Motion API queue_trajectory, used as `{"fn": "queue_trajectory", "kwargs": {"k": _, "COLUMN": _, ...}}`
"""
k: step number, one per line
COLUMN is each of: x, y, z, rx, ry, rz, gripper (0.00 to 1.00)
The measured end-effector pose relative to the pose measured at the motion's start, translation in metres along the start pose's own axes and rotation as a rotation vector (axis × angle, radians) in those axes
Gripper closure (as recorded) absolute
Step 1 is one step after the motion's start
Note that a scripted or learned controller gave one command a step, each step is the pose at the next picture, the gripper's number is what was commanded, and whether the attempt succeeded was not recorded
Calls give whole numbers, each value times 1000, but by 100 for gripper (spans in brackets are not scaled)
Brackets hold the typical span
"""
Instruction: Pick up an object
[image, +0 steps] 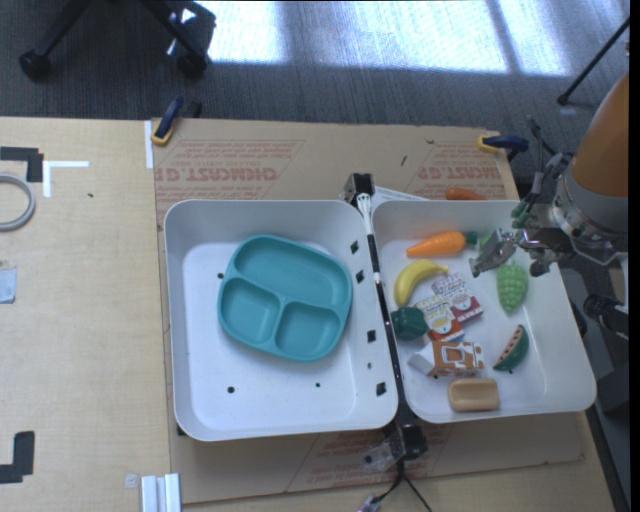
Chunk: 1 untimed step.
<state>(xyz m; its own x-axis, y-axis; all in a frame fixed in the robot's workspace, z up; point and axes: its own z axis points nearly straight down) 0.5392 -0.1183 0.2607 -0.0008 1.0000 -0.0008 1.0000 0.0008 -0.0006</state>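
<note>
Two bins are being carried side by side on the tabletop (80, 330). A divided tray (285, 297) is being held in the left bin (200, 400). In the right bin (560, 385), a carrot (437, 243) is being kept behind a banana (417, 278), with grapes (512, 286) to their right and a bread piece (473, 394) at the front.
</note>
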Motion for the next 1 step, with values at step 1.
{"fn": "queue_trajectory", "kwargs": {"k": 1, "x": 23, "y": -32, "z": 122, "rx": 1, "ry": 1, "rz": 5, "gripper": 0}}
